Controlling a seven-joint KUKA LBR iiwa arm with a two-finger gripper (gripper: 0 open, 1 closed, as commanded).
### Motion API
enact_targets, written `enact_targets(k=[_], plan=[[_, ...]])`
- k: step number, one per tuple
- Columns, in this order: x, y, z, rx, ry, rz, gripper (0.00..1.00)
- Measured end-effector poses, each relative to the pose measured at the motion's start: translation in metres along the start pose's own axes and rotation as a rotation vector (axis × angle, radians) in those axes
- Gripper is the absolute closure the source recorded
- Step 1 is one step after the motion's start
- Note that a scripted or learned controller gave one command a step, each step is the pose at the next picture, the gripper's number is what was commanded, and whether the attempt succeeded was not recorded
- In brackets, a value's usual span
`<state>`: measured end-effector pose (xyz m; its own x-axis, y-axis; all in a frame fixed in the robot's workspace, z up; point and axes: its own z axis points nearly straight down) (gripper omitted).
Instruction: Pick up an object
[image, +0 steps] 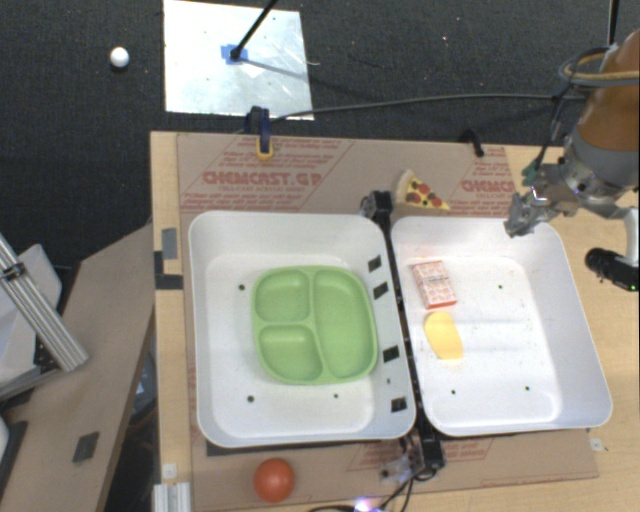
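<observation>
Lying lengthwise in right bin: yellow block; pink packet.

high slanted overhead view, both bins

Green divided plate in white left bin; yellow object, pink-red patterned packet in white right bin; orange ball; pizza-slice toy, yellow with red spots.

Bench, two white bins side by side (touching), pizza slice, orange ball
</observation>
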<state>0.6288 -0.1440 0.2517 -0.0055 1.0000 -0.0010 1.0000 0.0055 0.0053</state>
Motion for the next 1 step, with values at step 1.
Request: enact_targets(k=[1], plan=[[-0.0001, 0.0011, -0.0327, 0.002, 0.000, -0.001, 1.00]])
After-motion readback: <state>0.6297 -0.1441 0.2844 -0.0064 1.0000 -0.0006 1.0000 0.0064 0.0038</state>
